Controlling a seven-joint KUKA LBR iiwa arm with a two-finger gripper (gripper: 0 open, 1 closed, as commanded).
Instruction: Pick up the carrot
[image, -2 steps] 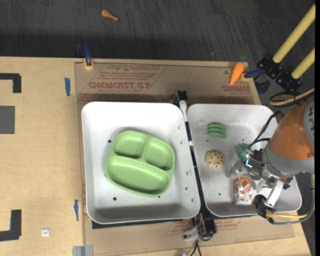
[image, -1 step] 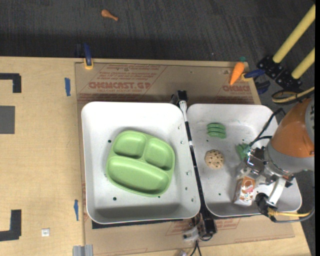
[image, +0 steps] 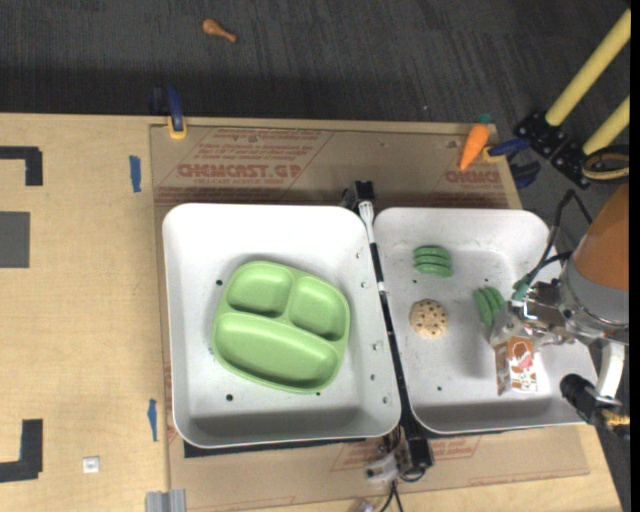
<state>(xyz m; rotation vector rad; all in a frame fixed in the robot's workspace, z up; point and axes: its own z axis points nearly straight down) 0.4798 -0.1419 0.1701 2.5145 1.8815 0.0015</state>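
Note:
The carrot (image: 472, 147), small and orange with a green top, lies on the cardboard behind the right bin (image: 455, 228), outside it, near a blue clamp. My gripper (image: 528, 312) hangs low over the right side of the right bin, well in front of the carrot. It is just above a red and white packet (image: 520, 366) and beside a green ridged piece (image: 489, 303). The wrist hardware hides the gripper's tips.
The right bin also holds a green ridged slice (image: 433, 260) and a speckled cookie (image: 430, 318). A green divided plate (image: 283, 325) fills the left bin (image: 190, 300). Yellow poles (image: 600, 60) and cables stand at the far right. A small orange object (image: 218, 30) lies on the dark floor.

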